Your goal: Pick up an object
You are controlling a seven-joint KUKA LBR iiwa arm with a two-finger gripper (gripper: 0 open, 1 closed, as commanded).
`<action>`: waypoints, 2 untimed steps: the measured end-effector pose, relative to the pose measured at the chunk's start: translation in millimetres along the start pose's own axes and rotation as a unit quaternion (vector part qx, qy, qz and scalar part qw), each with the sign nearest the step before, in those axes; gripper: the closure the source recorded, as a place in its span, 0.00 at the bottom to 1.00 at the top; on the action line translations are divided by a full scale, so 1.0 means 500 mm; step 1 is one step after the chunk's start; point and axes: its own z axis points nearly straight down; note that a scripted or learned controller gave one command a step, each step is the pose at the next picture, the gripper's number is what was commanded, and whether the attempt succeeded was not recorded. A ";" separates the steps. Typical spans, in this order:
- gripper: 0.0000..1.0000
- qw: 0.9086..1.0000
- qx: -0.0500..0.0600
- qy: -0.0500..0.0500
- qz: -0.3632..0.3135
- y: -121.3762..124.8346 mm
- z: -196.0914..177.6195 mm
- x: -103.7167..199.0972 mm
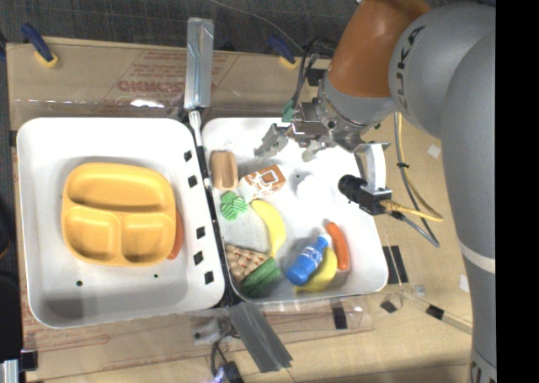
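**A:** Brown cardboard (pixel 126 78) covers the bench under the two shallow white bins, and dark carpet runs behind it. We see a yellow compartment tray (pixel 120 211) alone in the left bin (pixel 34 204).

**B:** And the right bin (pixel 370 268) carries the loose pieces. We count a long yellow plastic banana (pixel 269 223) near the middle, a tan bread-shaped block (pixel 223 169) against the divider, a small orange and white packet (pixel 265 179) beside it, a blue bottle (pixel 306 260) lying on a second yellow piece, and a red-orange sausage shape (pixel 338 245) at the far side.

**A:** We also make out a green leafy piece (pixel 233 205) and a waffle-patterned item (pixel 244 262), partly under a green thing at the bin's near edge.

**B:** The grey two-finger gripper (pixel 290 142) sits above the bin's upper part, apart from every piece. Its fingers look spread with nothing between them.

**A:** We cannot read the packet's printing, and the arm's bulk hides the bin's upper right corner.
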 end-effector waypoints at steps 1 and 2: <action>0.00 1.000 0.005 0.001 0.013 -0.041 0.281 -0.049; 0.00 0.999 0.001 0.000 0.032 -0.111 0.307 -0.024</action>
